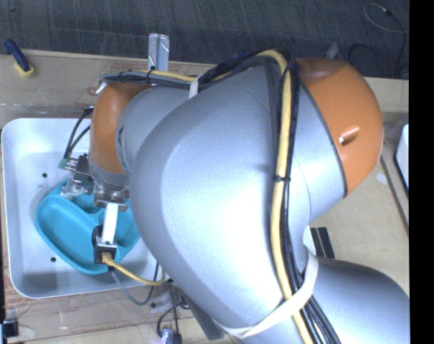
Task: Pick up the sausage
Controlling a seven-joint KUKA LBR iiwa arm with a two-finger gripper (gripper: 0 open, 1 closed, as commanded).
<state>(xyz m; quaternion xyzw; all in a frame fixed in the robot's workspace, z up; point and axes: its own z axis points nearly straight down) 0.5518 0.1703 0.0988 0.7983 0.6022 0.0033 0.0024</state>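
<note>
The arm (224, 192) (grey, orange-banded) reaches across the desk (59, 70) into the left bin (23, 142), its tool (79, 181) at a blue dish (62, 224). I cannot tell whether the tool is spread or pressed together, nor where the sausage lies.

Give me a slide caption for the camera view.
Grey arm leans into a white bin, above a blue bowl.
</note>
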